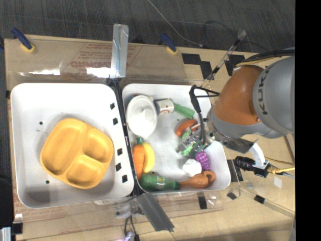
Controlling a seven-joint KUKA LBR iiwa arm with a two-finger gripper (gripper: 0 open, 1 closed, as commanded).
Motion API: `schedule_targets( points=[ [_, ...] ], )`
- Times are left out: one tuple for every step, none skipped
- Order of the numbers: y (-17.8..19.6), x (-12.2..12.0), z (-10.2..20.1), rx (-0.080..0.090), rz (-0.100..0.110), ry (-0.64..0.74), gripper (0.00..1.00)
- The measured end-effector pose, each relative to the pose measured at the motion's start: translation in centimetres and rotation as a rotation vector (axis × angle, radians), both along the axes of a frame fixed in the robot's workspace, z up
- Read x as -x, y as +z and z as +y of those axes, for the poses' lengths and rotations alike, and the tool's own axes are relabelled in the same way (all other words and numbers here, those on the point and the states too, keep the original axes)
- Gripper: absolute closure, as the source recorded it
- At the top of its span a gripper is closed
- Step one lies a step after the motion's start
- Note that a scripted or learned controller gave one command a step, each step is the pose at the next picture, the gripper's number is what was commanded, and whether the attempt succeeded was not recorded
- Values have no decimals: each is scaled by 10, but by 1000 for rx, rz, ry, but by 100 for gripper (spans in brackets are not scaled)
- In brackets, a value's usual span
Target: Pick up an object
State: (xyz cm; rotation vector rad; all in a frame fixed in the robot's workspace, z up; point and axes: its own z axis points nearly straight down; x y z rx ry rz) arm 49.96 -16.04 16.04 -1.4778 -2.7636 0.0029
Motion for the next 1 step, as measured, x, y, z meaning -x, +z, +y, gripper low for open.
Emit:
schedule_targets(
  points=[
    [91, -16, 50, 2, -16, 66, 100]
  ],
)
